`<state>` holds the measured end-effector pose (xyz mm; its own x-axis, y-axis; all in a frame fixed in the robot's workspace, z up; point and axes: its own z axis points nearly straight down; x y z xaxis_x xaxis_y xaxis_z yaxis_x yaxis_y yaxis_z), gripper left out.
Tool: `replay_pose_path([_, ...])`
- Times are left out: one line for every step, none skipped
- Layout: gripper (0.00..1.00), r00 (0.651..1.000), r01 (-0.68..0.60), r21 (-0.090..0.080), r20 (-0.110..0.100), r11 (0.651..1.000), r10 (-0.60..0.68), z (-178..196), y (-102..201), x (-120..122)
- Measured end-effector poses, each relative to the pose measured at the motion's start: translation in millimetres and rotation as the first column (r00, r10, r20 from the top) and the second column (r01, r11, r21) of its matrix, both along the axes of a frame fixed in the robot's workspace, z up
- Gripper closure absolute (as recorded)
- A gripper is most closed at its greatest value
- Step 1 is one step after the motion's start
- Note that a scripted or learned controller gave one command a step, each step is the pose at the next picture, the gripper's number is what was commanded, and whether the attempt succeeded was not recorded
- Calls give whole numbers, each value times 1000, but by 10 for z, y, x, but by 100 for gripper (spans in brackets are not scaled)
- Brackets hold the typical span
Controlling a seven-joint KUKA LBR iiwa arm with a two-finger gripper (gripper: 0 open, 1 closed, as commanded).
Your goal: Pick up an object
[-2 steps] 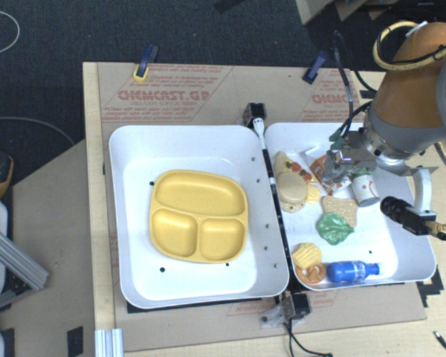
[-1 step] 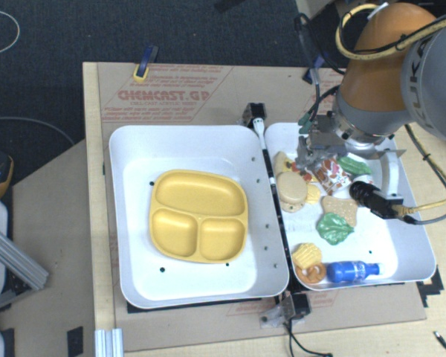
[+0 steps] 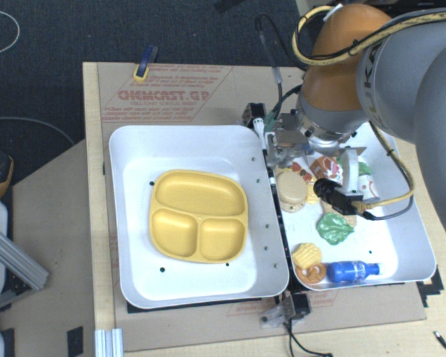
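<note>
The right bin [image 3: 409, 251] holds several small items: a round tan cookie-like piece [image 3: 291, 188], a green leafy toy [image 3: 334, 227], a yellow corn-like piece [image 3: 307, 255], a small orange ring [image 3: 314, 273] and a blue bottle [image 3: 352, 271] lying on its side. A red and white packet [image 3: 329, 167] lies under the arm. My gripper [image 3: 306, 153] hangs low over the bin's upper left part, above the tan piece and the packet. The wrist hides its fingers.
The left bin [image 3: 134, 259] holds a yellow divided plate [image 3: 199, 216] with three compartments. A ridge [image 3: 273, 199] separates the two bins. The large grey and orange arm [image 3: 372, 58] covers the right bin's upper half. Cardboard [image 3: 171, 95] lies under both bins.
</note>
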<state>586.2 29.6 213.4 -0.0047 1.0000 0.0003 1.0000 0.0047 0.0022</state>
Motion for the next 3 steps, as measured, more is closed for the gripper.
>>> replay_pose_path([100,1000,4,-1,1,1000,-4,17,-44,34])
replay_pose_path([100,1000,3,0,2,1000,-3,164,28,68])
replay_pose_path([100,1000,6,-1,-4,1000,-6,188,-120,-21])
